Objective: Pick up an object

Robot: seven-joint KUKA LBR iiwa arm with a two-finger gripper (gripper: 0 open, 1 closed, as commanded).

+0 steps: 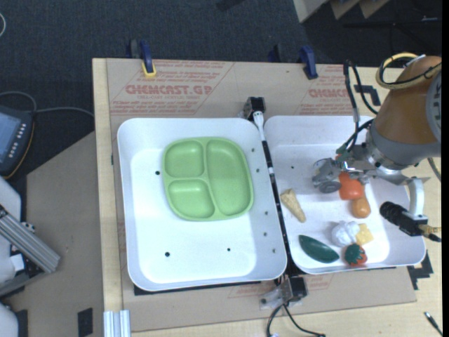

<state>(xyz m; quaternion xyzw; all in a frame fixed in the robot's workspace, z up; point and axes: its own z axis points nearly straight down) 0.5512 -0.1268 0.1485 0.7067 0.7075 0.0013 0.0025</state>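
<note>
1. You see the gripper (328, 175) low in the right bin (302, 135), at the middle right of the frame. I cannot tell from this slanted view if it is spread or pressed together, and nothing is visibly held in it.
2. Just to its right, almost touching, lies the orange-red vegetable (350, 187); a smaller orange piece (360, 207) sits just below that one.
3. I judge the orange-red vegetable is the nearest target: it lies right and slightly down from the gripper, with its long axis running roughly up-down in the frame.
4. Further down you find a beige cone-shaped piece (293, 206), a dark green vegetable (318, 248), a white piece (344, 232) and a strawberry (354, 255).
5. The left bin (140, 209) holds a green divided plate (208, 177), well apart from the arm.
</note>
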